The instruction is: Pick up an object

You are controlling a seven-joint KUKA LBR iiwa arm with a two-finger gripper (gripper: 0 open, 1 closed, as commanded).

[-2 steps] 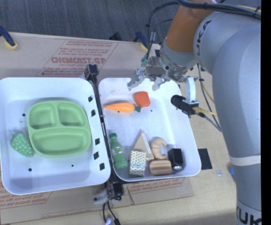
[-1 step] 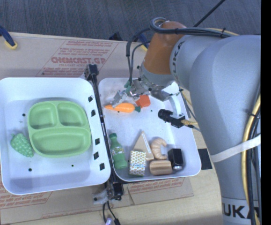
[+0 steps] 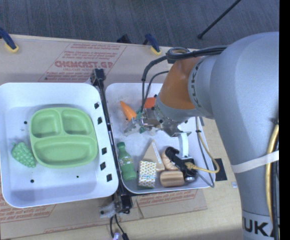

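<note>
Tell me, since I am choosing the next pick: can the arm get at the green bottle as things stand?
Probably yes. The green bottle lies uncovered along the left wall of the right bin, and the gripper is already over that bin, just above it in the view. The bin wall and the patterned box beside it may crowd the jaws.

Tool [image 3: 140,123] low in right bin [image 3: 134,186] — beside an orange carrot [image 3: 127,110].

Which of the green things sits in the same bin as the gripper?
The green bottle, lying by the right bin's left wall. The green divided plate and the knobbly green piece are both in the left bin.
</note>
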